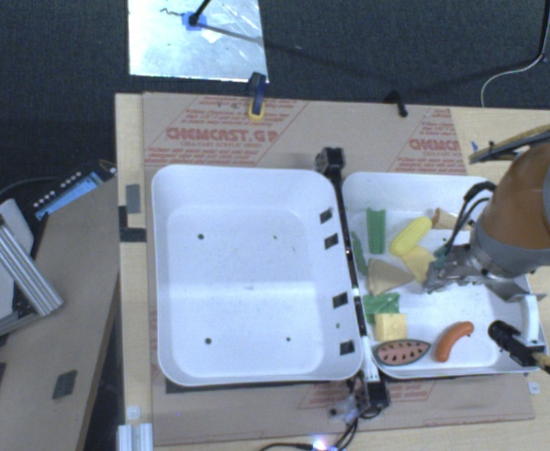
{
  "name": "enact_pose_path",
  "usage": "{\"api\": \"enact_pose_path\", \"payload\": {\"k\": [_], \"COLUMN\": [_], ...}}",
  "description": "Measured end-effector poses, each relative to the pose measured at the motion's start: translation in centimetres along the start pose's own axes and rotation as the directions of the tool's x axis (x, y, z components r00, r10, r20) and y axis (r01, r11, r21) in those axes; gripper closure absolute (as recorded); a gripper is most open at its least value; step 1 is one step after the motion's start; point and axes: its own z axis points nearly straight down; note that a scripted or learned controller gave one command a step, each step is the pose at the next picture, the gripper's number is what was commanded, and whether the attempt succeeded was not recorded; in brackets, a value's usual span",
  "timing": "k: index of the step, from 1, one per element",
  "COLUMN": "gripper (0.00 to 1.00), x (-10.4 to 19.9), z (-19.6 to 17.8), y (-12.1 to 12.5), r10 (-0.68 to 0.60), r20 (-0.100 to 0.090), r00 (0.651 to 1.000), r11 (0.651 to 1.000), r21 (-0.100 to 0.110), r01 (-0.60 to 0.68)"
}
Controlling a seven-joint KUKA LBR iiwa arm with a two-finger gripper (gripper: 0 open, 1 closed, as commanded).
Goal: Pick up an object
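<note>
Gripper [436, 278] low in right bin [463, 360], jaws beside yellow block [418, 263], under yellow banana [410, 236]; jaws' spread: cannot tell.

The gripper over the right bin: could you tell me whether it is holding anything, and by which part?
It cannot be told. The gripper is down among the items in the right bin, near a yellow piece.
</note>
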Motion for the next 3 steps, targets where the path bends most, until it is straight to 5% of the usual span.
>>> {"api": "enact_pose_path", "payload": {"k": [1, 2, 3], "gripper": [1.00, 1.00, 1.00], "x": [4.1, 10.8, 14.7], "z": [-7.7, -13.4, -15.0], "y": [5.9, 14.8, 12.6], "r10": [-0.007, -0.010, -0.005], "r20": [0.000, -0.002, -0.001], "r00": [1.000, 1.000, 1.000], "r11": [1.000, 1.000, 1.000], "r21": [-0.008, -0.012, 0.000], "r01": [0.007, 0.010, 0.005]}}
